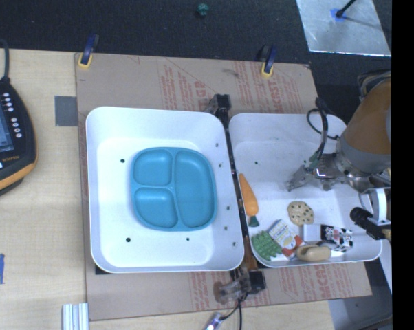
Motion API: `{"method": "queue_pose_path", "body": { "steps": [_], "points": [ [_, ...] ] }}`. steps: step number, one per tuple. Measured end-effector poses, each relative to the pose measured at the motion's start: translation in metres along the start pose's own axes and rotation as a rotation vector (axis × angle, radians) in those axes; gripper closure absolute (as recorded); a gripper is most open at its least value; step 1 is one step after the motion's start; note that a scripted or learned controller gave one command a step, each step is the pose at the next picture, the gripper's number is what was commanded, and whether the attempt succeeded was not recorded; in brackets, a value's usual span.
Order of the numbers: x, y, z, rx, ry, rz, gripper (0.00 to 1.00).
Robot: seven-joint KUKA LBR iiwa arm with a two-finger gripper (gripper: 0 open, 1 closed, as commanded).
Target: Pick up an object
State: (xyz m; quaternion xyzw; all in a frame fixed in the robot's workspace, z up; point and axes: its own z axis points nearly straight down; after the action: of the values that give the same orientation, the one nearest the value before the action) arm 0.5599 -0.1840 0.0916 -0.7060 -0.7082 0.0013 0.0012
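My gripper hangs over the middle of the right bin, reaching in from the right on the grey arm with its orange band. Its fingers stand open with nothing between them. Below it, on the bin floor, lies a round cookie. An orange carrot lies along the bin's left wall. At the bin's front edge are a green leafy piece, a small printed packet, a tan bread roll and a black-and-white toy.
The left bin holds a blue divided plate. A teach pendant lies at the bench's left edge. Clamps pin the cardboard sheet at the back.
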Motion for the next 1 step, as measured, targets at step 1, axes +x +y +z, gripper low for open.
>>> {"method": "queue_pose_path", "body": {
  "steps": [1],
  "points": [
    [-0.0274, 0.0594, -0.0007, -0.002, 0.000, -0.002, 0.00]
  ]
}}
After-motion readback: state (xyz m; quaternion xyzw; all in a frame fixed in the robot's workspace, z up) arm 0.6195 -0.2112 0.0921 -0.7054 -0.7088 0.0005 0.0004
